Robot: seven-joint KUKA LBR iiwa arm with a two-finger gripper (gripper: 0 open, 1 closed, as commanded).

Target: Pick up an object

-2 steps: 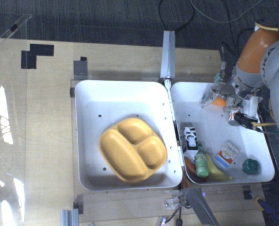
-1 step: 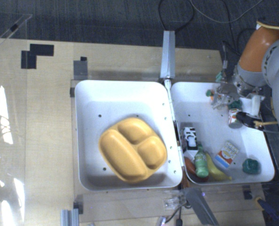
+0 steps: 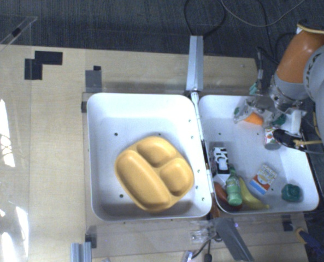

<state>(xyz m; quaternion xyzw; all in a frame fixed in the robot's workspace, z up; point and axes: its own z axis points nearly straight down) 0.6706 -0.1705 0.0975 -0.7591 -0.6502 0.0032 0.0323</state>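
My gripper hangs over the far right part of the right bin, below the orange band of the arm. An orange object lies right under it, partly covered by the gripper body. A small can stands just to its right. Along the bin's near side lie a black-and-white item, a green bottle, a yellow banana, a small carton and a teal lump.
The left bin holds a large yellow sectioned dish. A metal post rises behind the wall between the bins. Cables trail from the wrist over the right bin's right side.
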